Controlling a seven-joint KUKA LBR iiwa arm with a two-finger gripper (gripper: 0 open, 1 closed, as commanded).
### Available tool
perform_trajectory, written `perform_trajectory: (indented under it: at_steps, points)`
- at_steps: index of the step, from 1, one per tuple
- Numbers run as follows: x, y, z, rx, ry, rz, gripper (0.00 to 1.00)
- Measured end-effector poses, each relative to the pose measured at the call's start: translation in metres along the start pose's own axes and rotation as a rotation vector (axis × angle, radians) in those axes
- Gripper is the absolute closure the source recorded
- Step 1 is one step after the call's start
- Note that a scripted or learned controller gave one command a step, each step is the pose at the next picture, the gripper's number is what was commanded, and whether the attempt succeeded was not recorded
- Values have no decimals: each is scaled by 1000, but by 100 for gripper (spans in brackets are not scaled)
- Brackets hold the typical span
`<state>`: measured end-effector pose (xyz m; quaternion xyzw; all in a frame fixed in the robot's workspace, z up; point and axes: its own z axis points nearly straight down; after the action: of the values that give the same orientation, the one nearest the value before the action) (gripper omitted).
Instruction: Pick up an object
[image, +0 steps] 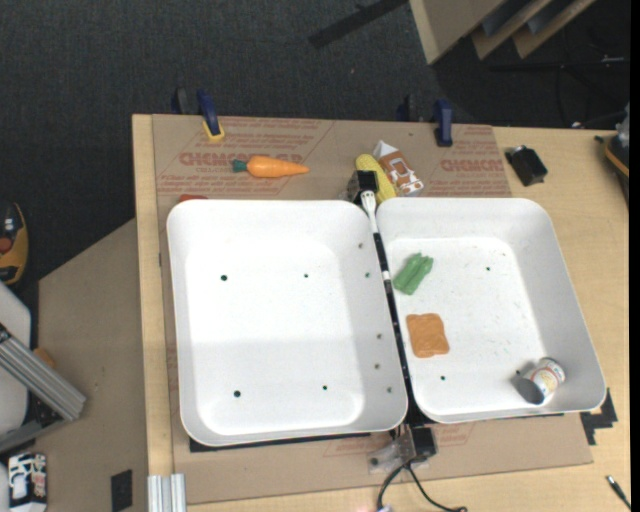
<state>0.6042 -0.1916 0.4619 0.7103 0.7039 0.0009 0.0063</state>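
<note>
A toy carrot (272, 168) lies on the brown board (160, 420) near its back edge, just behind the left bin (270, 340). Two blue clamps (210, 115) grip that back edge. A small black block (526, 165) sits near the back right corner.

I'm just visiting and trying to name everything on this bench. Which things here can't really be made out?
- Small can in the right bin: label too small to read.
- Packet behind the bins: print too small; a yellow thing beside it partly hidden by a dark object.
- Cables at the front: cut off by the bottom edge.
</note>
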Motion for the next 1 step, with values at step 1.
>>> perform_trajectory:
  at_steps: [1]
  points:
    - [-35,-66,-28,9,6,-6,100]
